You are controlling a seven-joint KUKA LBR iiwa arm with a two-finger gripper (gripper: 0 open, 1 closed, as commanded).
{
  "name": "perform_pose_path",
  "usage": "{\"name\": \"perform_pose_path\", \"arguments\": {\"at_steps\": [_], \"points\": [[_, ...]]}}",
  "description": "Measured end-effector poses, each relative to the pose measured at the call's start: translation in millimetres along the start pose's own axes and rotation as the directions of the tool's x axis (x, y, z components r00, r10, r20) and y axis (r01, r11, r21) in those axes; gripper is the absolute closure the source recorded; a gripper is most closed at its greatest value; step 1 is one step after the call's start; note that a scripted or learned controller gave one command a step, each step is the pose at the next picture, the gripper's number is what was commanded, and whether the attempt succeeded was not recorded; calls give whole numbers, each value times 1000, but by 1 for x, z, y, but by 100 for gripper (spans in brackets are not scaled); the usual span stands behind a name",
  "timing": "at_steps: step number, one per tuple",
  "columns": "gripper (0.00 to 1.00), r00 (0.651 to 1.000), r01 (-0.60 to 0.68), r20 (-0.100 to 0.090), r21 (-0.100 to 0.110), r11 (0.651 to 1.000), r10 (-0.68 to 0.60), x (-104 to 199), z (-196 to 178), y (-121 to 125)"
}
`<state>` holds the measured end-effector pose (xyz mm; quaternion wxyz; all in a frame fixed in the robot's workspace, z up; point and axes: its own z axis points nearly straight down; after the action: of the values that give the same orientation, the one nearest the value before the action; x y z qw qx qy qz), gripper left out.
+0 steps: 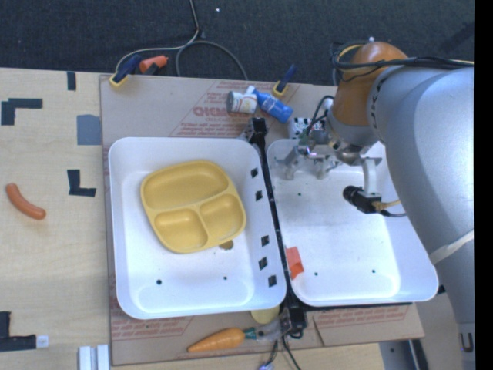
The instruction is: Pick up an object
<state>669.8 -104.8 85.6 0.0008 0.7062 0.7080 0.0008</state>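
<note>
Where the desk's near edge shows pale wood, a carrot-shaped toy (218, 339) lies just outside the left bin's near rim. The left bin (131, 284), shallow and glossy white, holds a yellow plastic plate (192, 204) with three compartments and rounded corners, set nearer its far left corner. The right bin (362, 280) has an orange tag (293, 262) at its left wall. Over its far edge hangs the end effector (308, 160); whether it is spread or pressed together cannot be told. An orange sausage toy (25, 202) rests by the desk's left edge. Beyond the bins lie a blue-and-white tube (260, 102) on brown cardboard (185, 110), then dark carpet (92, 14).
</note>
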Motion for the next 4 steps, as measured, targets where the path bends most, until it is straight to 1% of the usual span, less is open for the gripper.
{"name": "perform_pose_path", "arguments": {"at_steps": [1,2,3,4], "points": [[100,1000,2,2,-1,1000,-2,1,-10,0],[100,1000,8,-4,-2,1000,-8,121,-104,-65],[100,1000,15,-7,4,1000,-15,261,-114,-97],[100,1000,7,-1,8,1000,-7,334,-107,-162]]}}
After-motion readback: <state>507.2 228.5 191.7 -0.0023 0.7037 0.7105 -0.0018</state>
